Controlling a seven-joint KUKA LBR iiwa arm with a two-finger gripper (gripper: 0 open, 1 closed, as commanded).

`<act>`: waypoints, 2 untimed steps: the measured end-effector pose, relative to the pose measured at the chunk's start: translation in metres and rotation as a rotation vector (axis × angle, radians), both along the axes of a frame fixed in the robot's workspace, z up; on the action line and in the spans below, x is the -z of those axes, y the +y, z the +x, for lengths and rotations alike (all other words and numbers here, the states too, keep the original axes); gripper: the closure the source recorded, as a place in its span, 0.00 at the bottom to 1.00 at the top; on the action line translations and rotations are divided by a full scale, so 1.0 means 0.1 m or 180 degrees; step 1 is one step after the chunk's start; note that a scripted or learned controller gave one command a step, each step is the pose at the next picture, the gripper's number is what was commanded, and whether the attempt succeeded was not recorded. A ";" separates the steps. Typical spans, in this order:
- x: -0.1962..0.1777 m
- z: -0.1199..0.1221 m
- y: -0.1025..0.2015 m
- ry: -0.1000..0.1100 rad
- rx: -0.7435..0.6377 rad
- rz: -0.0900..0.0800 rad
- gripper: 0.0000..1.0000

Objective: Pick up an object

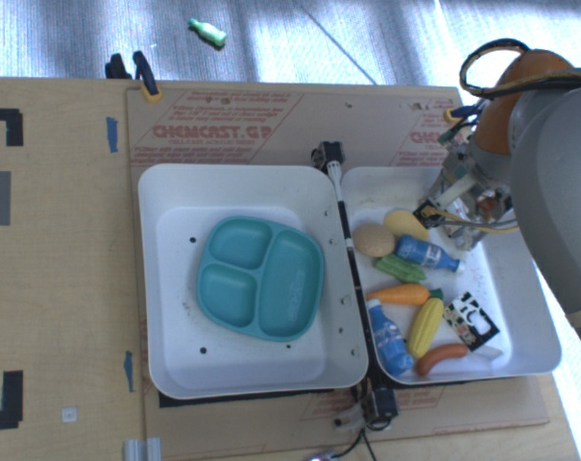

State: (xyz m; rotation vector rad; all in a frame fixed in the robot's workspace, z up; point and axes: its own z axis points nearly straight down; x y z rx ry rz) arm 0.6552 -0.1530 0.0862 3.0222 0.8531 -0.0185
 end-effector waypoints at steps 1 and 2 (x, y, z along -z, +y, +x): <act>0.01 -0.49 0.51 -0.0029 0.0084 0.0022 0.00; 0.00 -0.67 0.58 -0.0036 -0.0360 0.0018 0.00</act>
